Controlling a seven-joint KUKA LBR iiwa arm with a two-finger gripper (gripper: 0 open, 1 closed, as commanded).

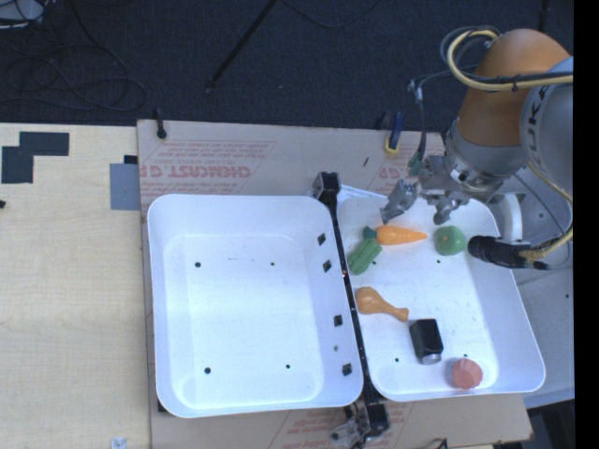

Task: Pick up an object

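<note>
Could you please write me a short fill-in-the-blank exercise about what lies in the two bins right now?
1. The toy carrot lies in the ____ bin.
2. The black block lies beside a ____ ball.
3. The end effector hovers over the bin's ____ end.
Missing words: right; pink; far

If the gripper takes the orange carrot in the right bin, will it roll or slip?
The carrot is tapered and looks smooth, so it may slip toward its thin end. Lying on its side, it would probably roll if pushed. It seems a light toy.
</note>
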